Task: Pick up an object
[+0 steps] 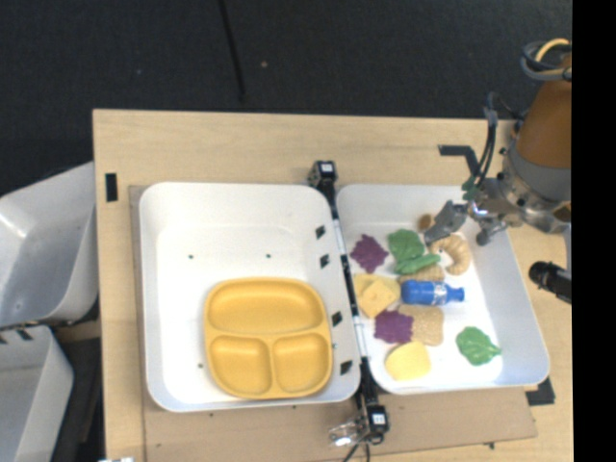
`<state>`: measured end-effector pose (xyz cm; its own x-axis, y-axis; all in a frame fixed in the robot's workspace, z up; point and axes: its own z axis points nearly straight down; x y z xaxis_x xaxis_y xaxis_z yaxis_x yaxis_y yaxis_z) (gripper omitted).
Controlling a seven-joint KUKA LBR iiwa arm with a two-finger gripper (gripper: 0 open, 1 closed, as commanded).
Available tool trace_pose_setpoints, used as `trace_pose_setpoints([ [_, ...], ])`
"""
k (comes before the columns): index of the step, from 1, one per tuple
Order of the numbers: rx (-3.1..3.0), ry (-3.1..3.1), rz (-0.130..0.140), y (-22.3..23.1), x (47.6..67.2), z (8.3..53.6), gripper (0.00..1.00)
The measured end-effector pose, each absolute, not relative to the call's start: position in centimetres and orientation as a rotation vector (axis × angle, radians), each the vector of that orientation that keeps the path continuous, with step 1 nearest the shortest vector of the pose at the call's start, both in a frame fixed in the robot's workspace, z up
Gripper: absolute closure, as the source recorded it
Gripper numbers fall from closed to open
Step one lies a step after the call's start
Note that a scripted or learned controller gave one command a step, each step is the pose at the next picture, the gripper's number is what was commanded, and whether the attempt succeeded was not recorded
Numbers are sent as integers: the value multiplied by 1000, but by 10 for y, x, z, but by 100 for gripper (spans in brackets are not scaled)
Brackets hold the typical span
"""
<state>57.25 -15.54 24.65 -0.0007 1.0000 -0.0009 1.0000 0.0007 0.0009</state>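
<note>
Camera view: end effector [460,221], finger state indiscernible, hangs above the right bin [527,327], the tan curled piece [454,254] directly below-left.

Grey arm [535,176], orange band [547,128]

Wide open room across the upper half of the left bin [173,219]; its lower half is blocked by the yellow tray [268,335]. Right bin [515,306] is crowded mid-frame, free along its right side.
</note>
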Motion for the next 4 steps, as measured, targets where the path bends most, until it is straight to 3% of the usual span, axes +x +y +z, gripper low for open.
trace_pose_setpoints([
  [1, 2219, 2233, -5, -99, 602, 120, 0],
  [2, 2225, 2232, 17, -67, 604, 163, 0],
  [3, 2214, 2236, 25, -64, 606, 176, 100],
  [4, 2221, 2231, 9, -61, 600, 202, 100],
])
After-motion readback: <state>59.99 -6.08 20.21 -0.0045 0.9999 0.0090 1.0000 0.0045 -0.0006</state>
